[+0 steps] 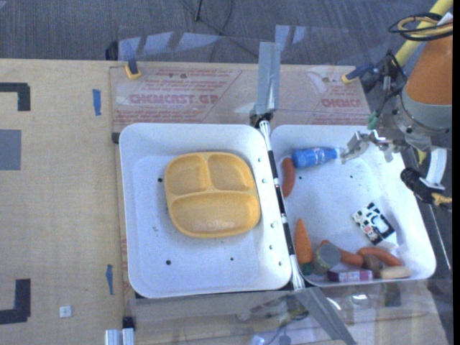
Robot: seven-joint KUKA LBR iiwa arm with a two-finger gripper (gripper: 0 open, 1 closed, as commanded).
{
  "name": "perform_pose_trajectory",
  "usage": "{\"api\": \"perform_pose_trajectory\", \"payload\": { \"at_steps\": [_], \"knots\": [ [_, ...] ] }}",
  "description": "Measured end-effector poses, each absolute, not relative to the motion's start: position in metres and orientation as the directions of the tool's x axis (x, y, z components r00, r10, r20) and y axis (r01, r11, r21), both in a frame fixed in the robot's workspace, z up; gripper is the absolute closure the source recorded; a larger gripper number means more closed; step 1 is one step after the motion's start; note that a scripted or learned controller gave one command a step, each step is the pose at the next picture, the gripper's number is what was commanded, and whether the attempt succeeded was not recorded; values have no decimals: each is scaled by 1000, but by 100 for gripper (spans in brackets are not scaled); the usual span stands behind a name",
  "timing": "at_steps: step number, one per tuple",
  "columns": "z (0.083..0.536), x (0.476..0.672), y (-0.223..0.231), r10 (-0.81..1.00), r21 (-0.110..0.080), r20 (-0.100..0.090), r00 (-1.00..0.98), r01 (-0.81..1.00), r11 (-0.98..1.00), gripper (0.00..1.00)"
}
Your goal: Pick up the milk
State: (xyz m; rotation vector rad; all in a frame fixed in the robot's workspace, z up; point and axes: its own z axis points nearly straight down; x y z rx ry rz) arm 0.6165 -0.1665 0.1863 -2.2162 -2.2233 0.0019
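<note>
The milk is a small black-and-white carton lying tilted in the right bin, near its right wall. My gripper hangs over the far right part of that bin, well behind the milk and apart from it. Its fingers are spread open with nothing between them. One fingertip is close to the cap end of a blue bottle.
A reddish sausage lies by the wall between the bins. A carrot and several small toy foods crowd the right bin's near edge. The left bin holds a yellow divided plate.
</note>
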Motion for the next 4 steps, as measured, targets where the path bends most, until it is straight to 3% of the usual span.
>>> {"api": "perform_pose_trajectory", "payload": {
  "at_steps": [1, 2, 3, 4],
  "knots": [
    [97, 558, -198, 1000, -5, 9, 26, 1000, -26, 0],
    [87, 505, -201, 1000, 2, 27, -6, 1000, 5, 0],
    [87, 487, -192, 951, 2, 18, 308, 951, -309, 0],
    [95, 485, -197, 949, 2, 11, 314, 949, -314, 100]
  ]
}}
